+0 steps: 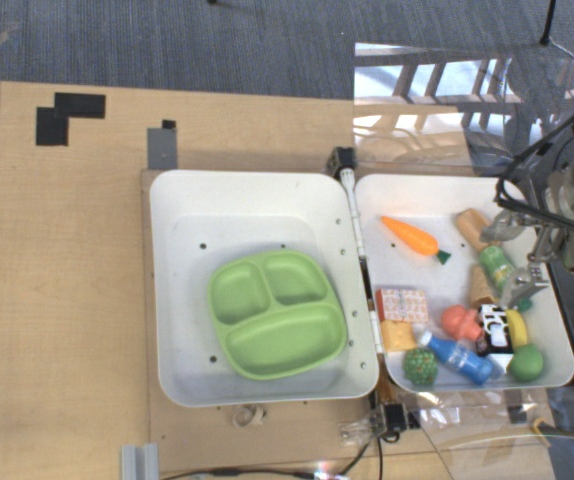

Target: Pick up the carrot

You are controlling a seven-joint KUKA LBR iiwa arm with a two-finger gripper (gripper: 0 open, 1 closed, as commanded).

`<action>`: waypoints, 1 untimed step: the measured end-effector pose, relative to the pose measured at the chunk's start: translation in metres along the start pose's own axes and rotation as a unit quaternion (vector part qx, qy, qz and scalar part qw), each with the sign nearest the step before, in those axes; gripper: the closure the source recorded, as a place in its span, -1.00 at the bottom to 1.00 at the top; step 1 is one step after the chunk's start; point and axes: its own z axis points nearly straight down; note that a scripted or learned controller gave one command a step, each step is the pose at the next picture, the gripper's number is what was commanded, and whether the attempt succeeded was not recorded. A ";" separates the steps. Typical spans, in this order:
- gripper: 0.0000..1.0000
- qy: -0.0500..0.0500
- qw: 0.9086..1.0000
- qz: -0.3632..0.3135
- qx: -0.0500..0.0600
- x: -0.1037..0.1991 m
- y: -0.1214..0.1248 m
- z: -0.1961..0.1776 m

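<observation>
Counting, we find two shallow white bins, one green divided plate and one orange plastic carrot. Our grey arm's two-finger gripper hangs over the right bin, fingers apart, holding nothing. That carrot lies upper-left in the right bin, its long axis diagonal, green stem lower-right.

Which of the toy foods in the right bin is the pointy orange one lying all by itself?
That is the carrot, orange with a small green tip, lying alone in the right bin's upper left part. The other toys crowd together along the lower and right sides.
</observation>
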 end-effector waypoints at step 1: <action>-1.00 0.000 0.999 0.043 -0.001 -0.078 0.028 0.027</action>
